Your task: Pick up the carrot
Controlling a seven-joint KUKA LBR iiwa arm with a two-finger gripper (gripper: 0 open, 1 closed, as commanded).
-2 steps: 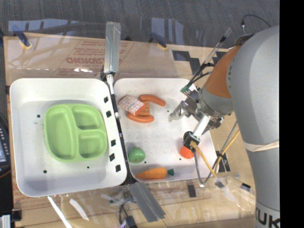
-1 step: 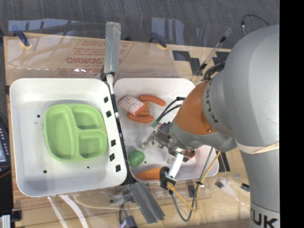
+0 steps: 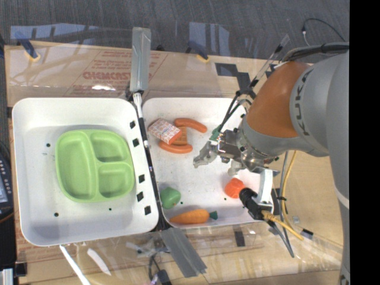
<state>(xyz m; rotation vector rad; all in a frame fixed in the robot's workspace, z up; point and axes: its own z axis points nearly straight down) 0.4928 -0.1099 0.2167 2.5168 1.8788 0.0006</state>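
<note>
The carrot (image 3: 191, 217), orange with a green stub at its right end, lies along the front wall of the right bin (image 3: 196, 108). My gripper (image 3: 218, 162) hangs over the middle of that bin, up and to the right of the carrot and well apart from it. Its fingers (image 3: 203, 156) are spread open with nothing between them. The grey arm with its orange band (image 3: 279, 103) reaches in from the right.
In the right bin are two red sausages (image 3: 190, 124), a small patterned box (image 3: 165, 131), a green vegetable (image 3: 170, 197) just above the carrot, and an orange-red piece (image 3: 234, 187) below the gripper. The left bin holds a green divided tray (image 3: 95, 164).
</note>
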